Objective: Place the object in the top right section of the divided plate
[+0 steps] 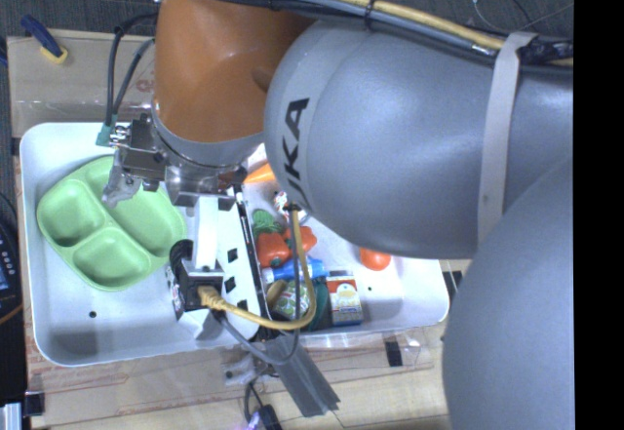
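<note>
**A:** Where does the arm (409,126) stand, and what is the hand doing?

**B:** The arm covers most of the two bins (58,340). The hand itself sits somewhere below the orange band (210,48), near the green divided plate (102,223) in the left bin — whether it is spread or pinching anything, I cannot tell.

**A:** And the object to be placed?

**B:** I can't pick it out. A heap of small things (292,267) — orange, red, blue — lies just right of the wrist; nothing shows on the plate. So its long axis and heading are hidden too.

**A:** How should the step go?

**B:** I'd judge: centre over the plate's top right section, come down low, release without clipping the ridges.
</note>
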`<state>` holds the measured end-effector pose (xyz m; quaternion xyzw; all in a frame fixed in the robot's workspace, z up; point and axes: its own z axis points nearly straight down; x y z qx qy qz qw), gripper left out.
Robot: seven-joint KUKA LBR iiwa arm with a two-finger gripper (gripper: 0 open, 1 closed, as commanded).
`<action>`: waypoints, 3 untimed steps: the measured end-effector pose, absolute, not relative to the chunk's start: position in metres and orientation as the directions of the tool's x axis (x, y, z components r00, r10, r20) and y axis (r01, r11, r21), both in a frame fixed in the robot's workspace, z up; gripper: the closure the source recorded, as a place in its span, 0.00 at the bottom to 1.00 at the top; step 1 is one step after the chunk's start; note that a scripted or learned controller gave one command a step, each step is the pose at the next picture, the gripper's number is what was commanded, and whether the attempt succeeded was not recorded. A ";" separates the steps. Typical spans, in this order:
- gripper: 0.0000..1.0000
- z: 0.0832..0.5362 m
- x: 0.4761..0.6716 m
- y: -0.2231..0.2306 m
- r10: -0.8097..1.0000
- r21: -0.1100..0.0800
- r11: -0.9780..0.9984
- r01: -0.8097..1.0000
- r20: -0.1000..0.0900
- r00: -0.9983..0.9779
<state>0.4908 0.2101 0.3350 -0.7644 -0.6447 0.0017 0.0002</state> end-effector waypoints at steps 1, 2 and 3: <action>0.00 0.284 0.562 0.218 0.954 -0.003 0.300 0.954 -0.001 -0.300; 1.00 0.294 0.562 0.219 0.953 -0.004 0.304 0.953 -0.002 -0.304; 1.00 0.437 0.595 0.146 0.974 0.003 0.228 0.974 -0.001 -0.228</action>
